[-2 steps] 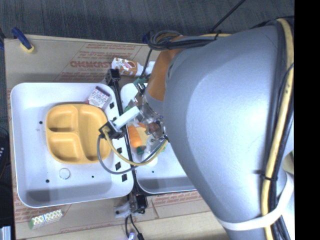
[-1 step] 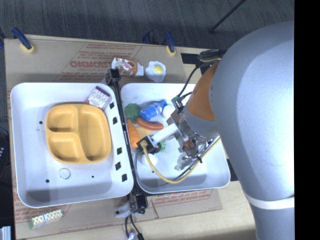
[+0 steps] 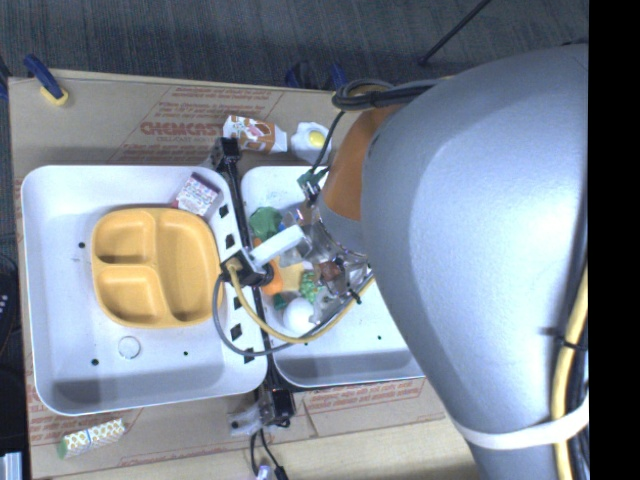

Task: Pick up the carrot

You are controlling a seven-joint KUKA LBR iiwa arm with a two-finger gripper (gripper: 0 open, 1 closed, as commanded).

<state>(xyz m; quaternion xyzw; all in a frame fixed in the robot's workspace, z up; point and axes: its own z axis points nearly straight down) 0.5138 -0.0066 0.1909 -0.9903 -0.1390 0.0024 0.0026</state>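
So the left bin (image 3: 50, 298) just has a yellow divided plate (image 3: 155, 265) in the middle and a small packet (image 3: 198, 194) near its back right corner. The right bin (image 3: 340, 368) is a cluttered pile, with what looks like the carrot (image 3: 281, 278), an orange bit, near its left wall beside something green (image 3: 266, 220) and a white ball (image 3: 299, 315). The gripper (image 3: 335, 273) hangs right over that mess and I can't tell what the jaws are doing, so I'd come down slow and centred on the orange bit to avoid nabbing the neighbours.

Even overhead light, soft shadows, slightly blurry, low resolution.
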